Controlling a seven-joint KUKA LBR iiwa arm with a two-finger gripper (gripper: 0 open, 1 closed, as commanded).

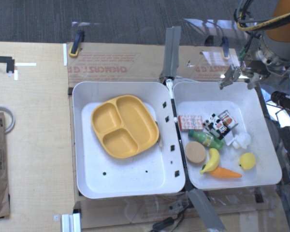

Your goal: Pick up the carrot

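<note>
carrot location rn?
Camera view: the carrot lies in the right bin, near its front edge, just below the banana and left of the lemon.

**Layout around the banana**

The banana (211,161) lies in the right bin (261,178), toward its near edge; the carrot (226,173) lies just before it, touching; the round disc (195,152) sits just left of it; the bottle (206,138) lies just behind it; the lemon (247,161) lies to its right; the divided plate (124,125) sits well left, in the left bin (87,173); the gripper (241,76) hangs far behind, over the right bin's back rim.
</note>
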